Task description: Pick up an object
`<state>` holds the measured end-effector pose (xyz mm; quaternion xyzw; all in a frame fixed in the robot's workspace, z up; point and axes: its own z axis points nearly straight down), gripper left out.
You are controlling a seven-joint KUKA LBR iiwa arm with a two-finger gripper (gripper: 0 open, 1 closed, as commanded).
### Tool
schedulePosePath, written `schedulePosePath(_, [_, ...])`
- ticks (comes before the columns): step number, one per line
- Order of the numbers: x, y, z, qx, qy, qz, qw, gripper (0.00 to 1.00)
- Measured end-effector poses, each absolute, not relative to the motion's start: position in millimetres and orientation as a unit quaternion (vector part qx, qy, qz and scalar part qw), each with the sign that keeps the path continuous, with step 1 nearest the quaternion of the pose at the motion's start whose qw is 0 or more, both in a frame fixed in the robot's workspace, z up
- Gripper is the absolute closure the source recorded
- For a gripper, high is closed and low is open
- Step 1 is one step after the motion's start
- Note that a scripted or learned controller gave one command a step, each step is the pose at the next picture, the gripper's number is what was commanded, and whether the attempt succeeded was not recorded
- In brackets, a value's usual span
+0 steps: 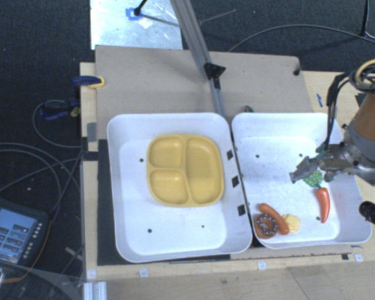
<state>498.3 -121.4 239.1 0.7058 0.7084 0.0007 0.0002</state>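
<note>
The right bin [281, 130] holds several toy foods. A green leafy piece [313, 180] lies just under the gripper [305, 172], partly hidden by it. An orange-red carrot or pepper [323, 203] lies a little to the right of the green piece. Near the bin's front edge there are a red sausage [272, 217], a brown donut [264, 225] and a small yellow piece [292, 222]. The gripper hangs low over the middle right of this bin, at the end of the grey arm with its orange band [369, 120]. Whether it touches the green piece I cannot tell.
The left bin [128, 186] bears a yellow divided plate [185, 170]. A slanted grey pole [197, 42] stands behind the bins. The raised rims where the two bins meet [234, 174] run between them. Cables and a control pendant [9, 230] lie on the floor at the left.
</note>
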Motion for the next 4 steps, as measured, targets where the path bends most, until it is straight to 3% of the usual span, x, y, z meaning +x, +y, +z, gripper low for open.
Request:
schedulePosePath(1, [498.4, -121.4, 239.3, 0.706, 0.708, 0.0010, 0.001, 0.00])
schedulePosePath(3, [494.4, -114.8, 151.8, 0.707, 0.707, -0.0009, -0.002, 0.00])
schedulePosePath(4, [502.5, -118.9, 103.0, 0.707, 0.707, -0.0009, -0.002, 0.00])
